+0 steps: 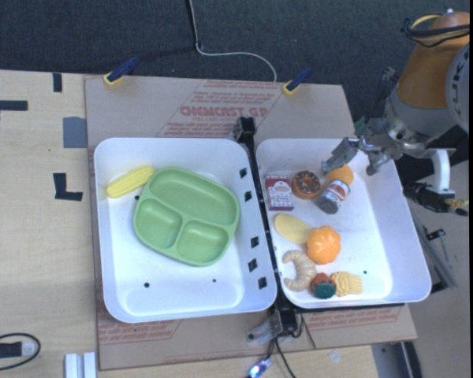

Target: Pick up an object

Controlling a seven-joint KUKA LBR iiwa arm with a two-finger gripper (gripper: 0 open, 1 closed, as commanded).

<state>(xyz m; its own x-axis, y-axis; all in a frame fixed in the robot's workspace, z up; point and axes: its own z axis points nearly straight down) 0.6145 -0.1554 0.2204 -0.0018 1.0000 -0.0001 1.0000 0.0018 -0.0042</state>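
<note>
1. Hovering above the far right part of the right bin (pixel 394 242), the gripper (pixel 355 157) has its two fingers spread apart with nothing between them.
2. Just below the gripper lies a small orange-capped bottle (pixel 335 191); left of that bottle sit a round donut (pixel 307 183) and a red box (pixel 278 193).
3. Nearer the camera from the bottle: a yellow piece (pixel 292 227), an orange fruit (pixel 324 244), a croissant (pixel 300 269), corn (pixel 347 283).

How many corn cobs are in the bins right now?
2. One yellow plastic corn cob lies in the left white bin, beside the green divided tray. A smaller one lies in the right white bin, at its near edge.
</note>
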